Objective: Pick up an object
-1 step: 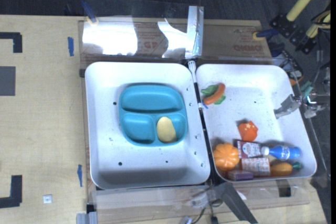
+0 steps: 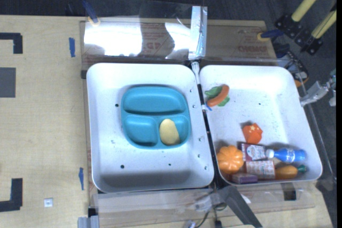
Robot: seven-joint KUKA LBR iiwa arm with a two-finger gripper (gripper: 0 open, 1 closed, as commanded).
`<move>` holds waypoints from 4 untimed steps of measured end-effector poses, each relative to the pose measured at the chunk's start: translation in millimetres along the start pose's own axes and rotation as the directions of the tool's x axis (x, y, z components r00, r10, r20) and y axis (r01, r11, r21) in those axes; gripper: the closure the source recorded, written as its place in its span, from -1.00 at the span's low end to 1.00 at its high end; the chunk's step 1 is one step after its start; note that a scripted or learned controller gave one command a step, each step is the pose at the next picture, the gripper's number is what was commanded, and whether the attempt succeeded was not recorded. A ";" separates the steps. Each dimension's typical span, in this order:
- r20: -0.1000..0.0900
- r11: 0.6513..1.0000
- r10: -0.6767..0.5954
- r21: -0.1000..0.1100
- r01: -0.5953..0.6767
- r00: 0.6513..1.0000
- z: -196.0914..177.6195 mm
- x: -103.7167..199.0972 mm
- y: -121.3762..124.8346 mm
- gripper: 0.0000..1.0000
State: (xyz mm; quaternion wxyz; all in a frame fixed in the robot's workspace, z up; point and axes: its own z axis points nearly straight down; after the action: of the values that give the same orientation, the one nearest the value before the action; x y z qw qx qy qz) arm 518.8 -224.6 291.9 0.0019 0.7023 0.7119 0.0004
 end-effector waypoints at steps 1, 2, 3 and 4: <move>0.000 0.982 -0.188 0.000 0.188 0.982 18.2 1.8 41.3 -1.00; -0.010 0.950 -0.314 0.010 0.314 0.950 144.5 39.4 -5.5 -1.00; -0.009 0.960 -0.280 0.006 0.280 0.960 191.9 127.8 30.3 -1.00; 0.001 0.957 -0.291 -0.005 0.291 0.957 203.6 101.5 -16.7 -1.00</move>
State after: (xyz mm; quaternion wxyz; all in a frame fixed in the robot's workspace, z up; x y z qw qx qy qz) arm 501.4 -123.7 88.0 0.0037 0.5899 0.8075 0.0018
